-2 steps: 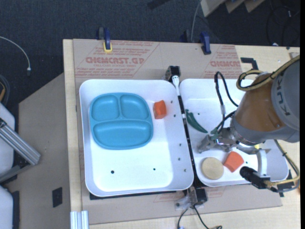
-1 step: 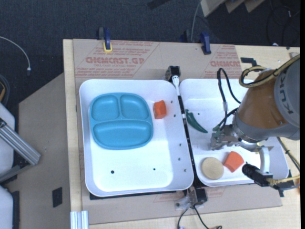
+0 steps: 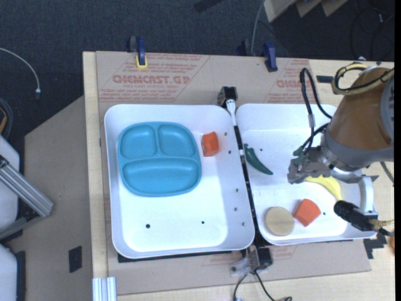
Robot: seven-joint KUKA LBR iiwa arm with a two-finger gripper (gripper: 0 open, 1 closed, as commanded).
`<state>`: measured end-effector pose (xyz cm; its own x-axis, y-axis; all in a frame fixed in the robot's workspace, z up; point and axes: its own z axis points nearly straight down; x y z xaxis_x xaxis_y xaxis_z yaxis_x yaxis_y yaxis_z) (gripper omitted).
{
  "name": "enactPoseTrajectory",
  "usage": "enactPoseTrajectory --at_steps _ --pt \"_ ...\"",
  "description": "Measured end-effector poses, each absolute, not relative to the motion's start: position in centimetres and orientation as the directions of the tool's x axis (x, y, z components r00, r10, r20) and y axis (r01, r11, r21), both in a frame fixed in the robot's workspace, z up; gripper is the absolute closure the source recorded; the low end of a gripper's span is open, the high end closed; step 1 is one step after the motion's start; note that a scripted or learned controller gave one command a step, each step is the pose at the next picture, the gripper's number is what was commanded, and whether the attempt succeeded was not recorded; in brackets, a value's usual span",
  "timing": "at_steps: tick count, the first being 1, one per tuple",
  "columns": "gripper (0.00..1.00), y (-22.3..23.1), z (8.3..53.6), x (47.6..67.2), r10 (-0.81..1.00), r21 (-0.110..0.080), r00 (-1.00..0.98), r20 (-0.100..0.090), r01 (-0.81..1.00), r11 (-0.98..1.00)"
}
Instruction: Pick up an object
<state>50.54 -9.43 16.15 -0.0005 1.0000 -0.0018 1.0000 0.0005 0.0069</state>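
Observation:
In the right bin (image 3: 276, 121) lie a green pod-like piece (image 3: 257, 160), a yellow banana (image 3: 328, 186), a tan round disc (image 3: 279, 221) and an orange-red block (image 3: 306, 211). My gripper (image 3: 302, 170) hangs low over the banana's left end and hides part of it. The grey and orange arm (image 3: 360, 121) reaches in from the right above it. I see nothing lifted off the bin floor.
The left bin (image 3: 175, 231) holds a blue divided plate (image 3: 160, 158) and a small orange piece (image 3: 210, 143) beside it. A black divider (image 3: 241, 162) runs between the two bins. Cables (image 3: 307, 99) hang near the arm. Blue clamps (image 3: 140, 46) sit on the bench's far edge.

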Motion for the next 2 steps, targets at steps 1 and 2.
enactPoseTrajectory --at_steps 1,2 --pt "1.0 -9.51 20.43 50.86 1.0 0.006 -0.001 -0.002 1.0 0.001" --pt "1.0 -9.52 21.23 50.93 1.0 0.003 0.0 -0.001 1.0 0.0"
